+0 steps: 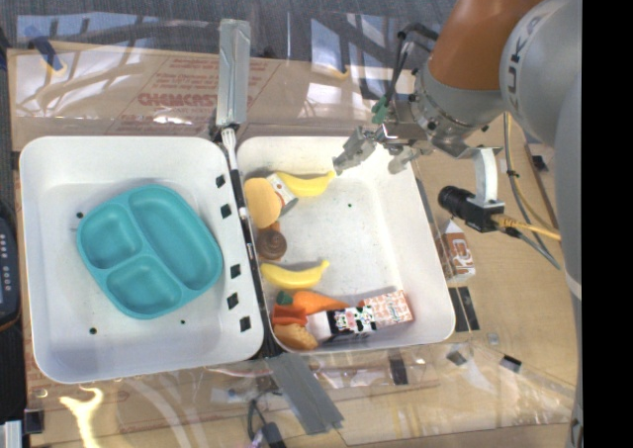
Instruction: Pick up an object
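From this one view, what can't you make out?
- Jaws of the gripper: small and seen from above against the right bin's white wall; open or shut is unclear.
- Brown item: too small to identify.
- Carton: its print is too small to read.
- Item at the bin's near corner: part-hidden by the carrot.
- Arm: cut off by the top edge.

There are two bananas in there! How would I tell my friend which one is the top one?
Start at the right-hand shallow white bin, which holds toy food. Look toward its far edge, where the grey two-finger gripper hovers. The curved yellow toy banana there lies beside a round tan bun; the other yellow banana lies nearer, just above an orange toy carrot.
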Robot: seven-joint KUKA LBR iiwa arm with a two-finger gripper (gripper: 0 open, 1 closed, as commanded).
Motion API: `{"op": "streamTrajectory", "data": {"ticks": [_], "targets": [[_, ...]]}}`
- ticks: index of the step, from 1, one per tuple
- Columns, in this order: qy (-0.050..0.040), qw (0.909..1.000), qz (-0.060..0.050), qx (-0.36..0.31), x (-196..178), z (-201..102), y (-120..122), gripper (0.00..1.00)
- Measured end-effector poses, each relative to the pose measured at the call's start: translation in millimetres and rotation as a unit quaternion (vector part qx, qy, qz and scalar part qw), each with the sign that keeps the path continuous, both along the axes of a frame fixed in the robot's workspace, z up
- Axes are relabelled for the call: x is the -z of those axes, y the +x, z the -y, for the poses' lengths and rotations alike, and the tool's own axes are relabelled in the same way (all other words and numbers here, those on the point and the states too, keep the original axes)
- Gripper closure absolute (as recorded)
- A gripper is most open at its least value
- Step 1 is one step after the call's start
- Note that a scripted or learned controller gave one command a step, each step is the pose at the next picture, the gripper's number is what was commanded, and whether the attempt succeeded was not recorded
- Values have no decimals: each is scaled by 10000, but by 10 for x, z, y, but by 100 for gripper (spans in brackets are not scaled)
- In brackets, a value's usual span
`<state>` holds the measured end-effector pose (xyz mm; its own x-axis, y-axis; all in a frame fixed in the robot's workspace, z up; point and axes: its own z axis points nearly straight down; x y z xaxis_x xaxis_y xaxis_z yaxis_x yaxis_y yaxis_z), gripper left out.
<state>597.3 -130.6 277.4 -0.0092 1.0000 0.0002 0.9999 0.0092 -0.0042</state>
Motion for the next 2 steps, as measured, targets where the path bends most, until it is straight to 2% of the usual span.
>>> {"op": "streamTrajectory", "data": {"ticks": [1,2], "targets": [[-1,9950,-40,1001,1070,-171,-18,0],[1,9952,-14,982,936,-170,2,100]]}}
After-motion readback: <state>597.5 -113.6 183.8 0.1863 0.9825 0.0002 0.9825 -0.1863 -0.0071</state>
